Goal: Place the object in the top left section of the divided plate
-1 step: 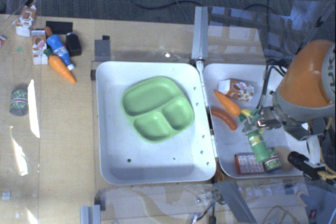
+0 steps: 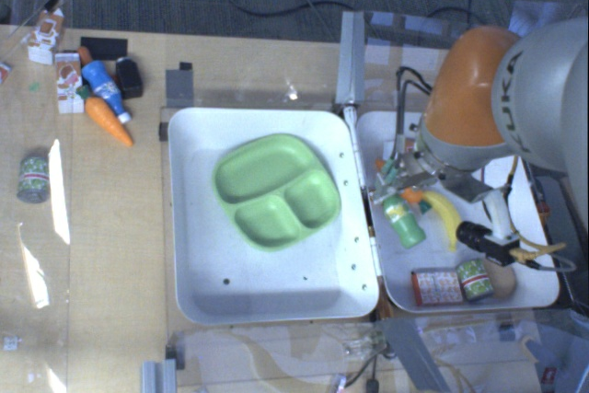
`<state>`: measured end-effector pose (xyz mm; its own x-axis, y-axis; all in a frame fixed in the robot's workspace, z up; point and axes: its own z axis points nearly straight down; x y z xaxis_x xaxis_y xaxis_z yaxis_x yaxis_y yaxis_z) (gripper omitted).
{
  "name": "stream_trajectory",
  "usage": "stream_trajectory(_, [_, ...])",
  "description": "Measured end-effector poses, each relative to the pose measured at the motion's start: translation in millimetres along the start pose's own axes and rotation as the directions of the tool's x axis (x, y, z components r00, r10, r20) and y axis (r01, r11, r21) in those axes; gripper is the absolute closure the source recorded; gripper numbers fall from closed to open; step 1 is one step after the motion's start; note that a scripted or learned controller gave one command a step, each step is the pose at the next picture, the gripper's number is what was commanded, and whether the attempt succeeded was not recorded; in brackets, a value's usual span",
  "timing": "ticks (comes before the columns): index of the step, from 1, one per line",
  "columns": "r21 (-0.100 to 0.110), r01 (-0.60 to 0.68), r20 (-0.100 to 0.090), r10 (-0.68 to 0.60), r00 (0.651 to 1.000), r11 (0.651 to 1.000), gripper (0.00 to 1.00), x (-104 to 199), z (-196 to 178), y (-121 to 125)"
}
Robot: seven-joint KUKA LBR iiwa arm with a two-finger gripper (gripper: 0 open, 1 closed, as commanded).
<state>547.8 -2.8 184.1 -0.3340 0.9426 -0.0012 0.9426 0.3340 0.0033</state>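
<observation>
Here I am at the picking step: my arm (image 2: 515,87) hangs over the right bin (image 2: 543,294), and the gripper (image 2: 398,172) is low among the toys, just above the green bottle (image 2: 405,224), with a yellow banana (image 2: 444,214) and something orange beside it. Whether the pincer is spread or pinching I cannot tell; the wrist hides it. The green divided plate (image 2: 276,190) lies bare in the left bin (image 2: 193,271), its top left section free. I judge the next move needs a firm grasp, a lift over the wall between the bins, then a release there. The small box (image 2: 436,287) and can (image 2: 475,279) have labels, but I cannot read them.
</observation>
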Motion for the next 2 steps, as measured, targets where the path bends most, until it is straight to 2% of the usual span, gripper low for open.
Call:
stream_trajectory(1, [0.0, 0.0, 0.0, 0.0, 1.0, 1.0, 0.0, 0.0, -0.1, 0.0])
stream_trajectory(2, [-0.004, 0.006, 0.002, -0.006, 1.0, 1.0, 1.0, 0.4, -10.5, 2.1])
